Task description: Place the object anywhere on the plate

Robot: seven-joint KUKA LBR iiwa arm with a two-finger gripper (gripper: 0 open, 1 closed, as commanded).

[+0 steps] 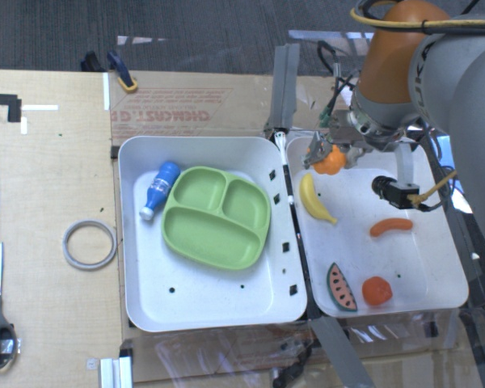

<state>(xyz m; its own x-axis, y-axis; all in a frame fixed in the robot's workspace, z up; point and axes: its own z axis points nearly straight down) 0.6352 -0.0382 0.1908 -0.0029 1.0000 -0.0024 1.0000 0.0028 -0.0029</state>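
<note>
Two white bins are set side by side on the surface. In the left bin (137,297) a green plate (217,216) lies beside a blue bottle (160,188). Over the right bin's (436,285) far corner, an orange (331,162) is gripped by the pincer (326,157), above a banana (314,199).
</note>
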